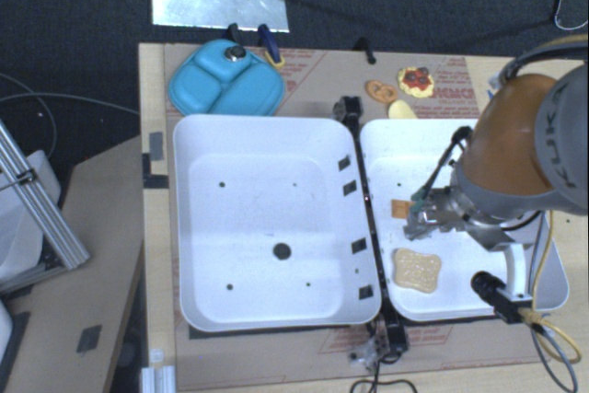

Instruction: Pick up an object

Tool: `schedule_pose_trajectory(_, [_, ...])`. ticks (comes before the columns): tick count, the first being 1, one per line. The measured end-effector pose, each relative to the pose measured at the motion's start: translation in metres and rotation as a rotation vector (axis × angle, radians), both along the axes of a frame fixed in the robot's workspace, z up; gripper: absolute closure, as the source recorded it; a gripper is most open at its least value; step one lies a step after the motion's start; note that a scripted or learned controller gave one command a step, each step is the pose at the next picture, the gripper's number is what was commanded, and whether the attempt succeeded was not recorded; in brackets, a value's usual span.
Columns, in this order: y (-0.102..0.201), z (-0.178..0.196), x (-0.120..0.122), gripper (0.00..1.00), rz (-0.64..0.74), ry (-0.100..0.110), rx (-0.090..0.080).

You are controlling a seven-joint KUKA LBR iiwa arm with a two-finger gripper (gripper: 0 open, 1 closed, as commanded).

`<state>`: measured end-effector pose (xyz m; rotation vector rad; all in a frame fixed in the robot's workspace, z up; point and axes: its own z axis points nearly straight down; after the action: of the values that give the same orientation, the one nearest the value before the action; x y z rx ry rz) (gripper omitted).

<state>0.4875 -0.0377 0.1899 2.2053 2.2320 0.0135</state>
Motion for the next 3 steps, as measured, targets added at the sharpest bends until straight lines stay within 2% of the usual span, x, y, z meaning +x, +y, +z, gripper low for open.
schedule_pose_trajectory(1, [-0.005, 0.005, 0.001, 1.00, -0.006, 0.002, -0.004])
schedule_pose_trajectory(2, [0.093, 0.021, -0.001, 1.00, 0.002, 0.006, 0.000])
schedule_pose_trajectory(3, [0.089, 0.067, 0.000, 1.00, -0.007, 0.002, -0.003])
